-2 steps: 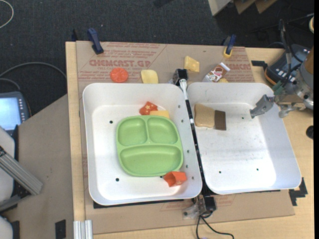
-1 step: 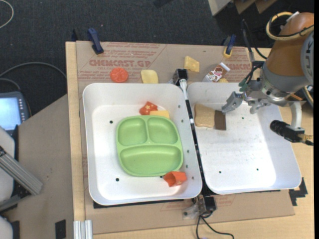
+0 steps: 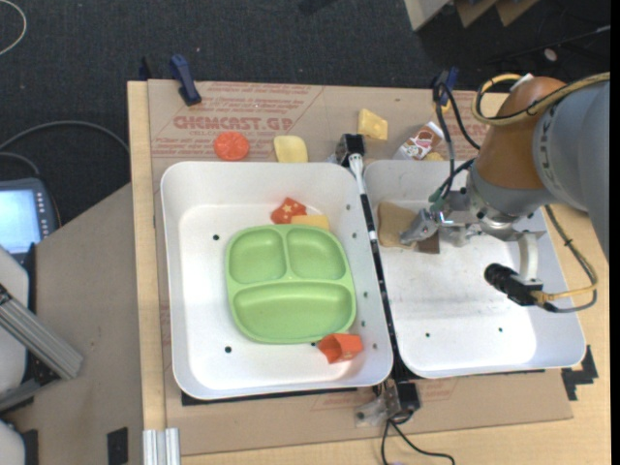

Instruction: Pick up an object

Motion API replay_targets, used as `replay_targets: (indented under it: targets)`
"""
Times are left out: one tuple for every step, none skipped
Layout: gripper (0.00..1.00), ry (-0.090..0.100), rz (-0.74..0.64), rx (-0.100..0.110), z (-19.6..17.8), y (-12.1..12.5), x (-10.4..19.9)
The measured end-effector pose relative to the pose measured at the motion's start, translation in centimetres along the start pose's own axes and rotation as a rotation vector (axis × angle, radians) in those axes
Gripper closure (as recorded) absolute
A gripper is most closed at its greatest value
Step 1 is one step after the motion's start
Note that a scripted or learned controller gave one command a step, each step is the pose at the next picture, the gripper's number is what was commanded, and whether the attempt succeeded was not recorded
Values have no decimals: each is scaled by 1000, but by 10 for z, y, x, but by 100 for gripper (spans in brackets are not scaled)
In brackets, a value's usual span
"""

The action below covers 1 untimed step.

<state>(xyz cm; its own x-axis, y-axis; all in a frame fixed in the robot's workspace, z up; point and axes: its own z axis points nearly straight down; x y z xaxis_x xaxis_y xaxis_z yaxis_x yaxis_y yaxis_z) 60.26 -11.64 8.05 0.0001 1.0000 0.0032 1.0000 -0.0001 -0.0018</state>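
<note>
One flat tan cardboard-like piece (image 3: 392, 223), centre-right of frame, looks light and stiff; pinch its edge. Jaws (image 3: 426, 232) hover beside it, state unclear.

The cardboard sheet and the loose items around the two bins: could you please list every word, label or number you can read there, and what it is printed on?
"CHEMCAST.G P": red print on the cardboard sheet behind the left bin; the last characters are uncertain.
Smaller red lines above and below that print: too blurred to read.
Red and white packet behind the right bin: printing too small to read.
</note>
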Motion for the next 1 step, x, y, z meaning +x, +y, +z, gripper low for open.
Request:
replay_targets:
  targets:
    - [100,-3,-1,-10,-18,3,-1]
